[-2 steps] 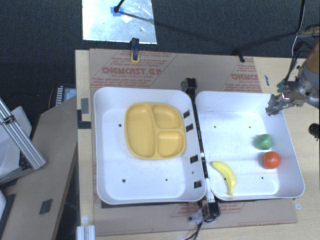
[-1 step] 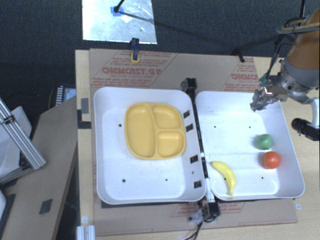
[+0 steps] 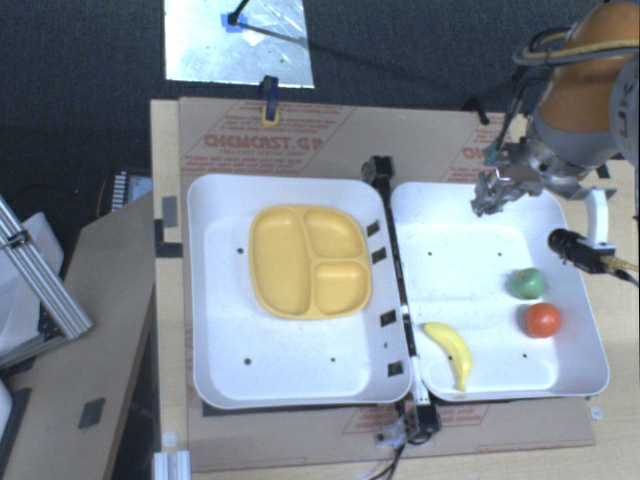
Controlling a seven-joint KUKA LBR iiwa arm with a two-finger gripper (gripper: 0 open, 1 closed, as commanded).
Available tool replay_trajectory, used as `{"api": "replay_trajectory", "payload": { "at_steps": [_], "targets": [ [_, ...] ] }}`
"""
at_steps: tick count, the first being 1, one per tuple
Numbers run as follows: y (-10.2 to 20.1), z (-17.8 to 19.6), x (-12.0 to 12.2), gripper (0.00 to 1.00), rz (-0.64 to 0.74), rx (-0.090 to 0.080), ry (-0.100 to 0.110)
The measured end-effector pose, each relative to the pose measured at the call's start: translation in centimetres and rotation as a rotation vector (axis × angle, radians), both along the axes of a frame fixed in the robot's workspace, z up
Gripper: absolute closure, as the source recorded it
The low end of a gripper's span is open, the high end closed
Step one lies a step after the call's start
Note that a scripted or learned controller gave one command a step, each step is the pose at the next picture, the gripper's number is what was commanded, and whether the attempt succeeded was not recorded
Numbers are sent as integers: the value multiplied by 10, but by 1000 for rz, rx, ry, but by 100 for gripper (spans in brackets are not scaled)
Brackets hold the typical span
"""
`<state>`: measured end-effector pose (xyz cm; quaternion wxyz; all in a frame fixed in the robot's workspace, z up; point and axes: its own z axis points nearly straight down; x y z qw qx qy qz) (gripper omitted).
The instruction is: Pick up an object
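Banana [image 3: 450, 350], green ball [image 3: 526, 283] and orange ball [image 3: 542, 319] lie in the right bin [image 3: 470, 258] (near half). The gripper [image 3: 487, 200] hangs over its far edge, holding nothing. The cardboard [image 3: 260, 133] underneath reads "CHEMCAST GP". A yellow tray [image 3: 308, 261] sits in the left bin [image 3: 220, 298].

Banana [image 3: 450, 352], green ball [image 3: 526, 284], orange ball [image 3: 542, 320] in rt bin [image 3: 470, 248].
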<state>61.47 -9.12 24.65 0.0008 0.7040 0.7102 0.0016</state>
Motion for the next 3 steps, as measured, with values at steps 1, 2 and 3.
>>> {"api": "replay_trajectory", "payload": {
  "at_steps": [1, 2, 3],
  "targets": [
    [50, -13, 12, 100, 1, 1, 2],
    [110, -7, 23, 100, 2, 2, 0],
    [174, -8, 27, 100, 2, 2, 1]
  ]
}}
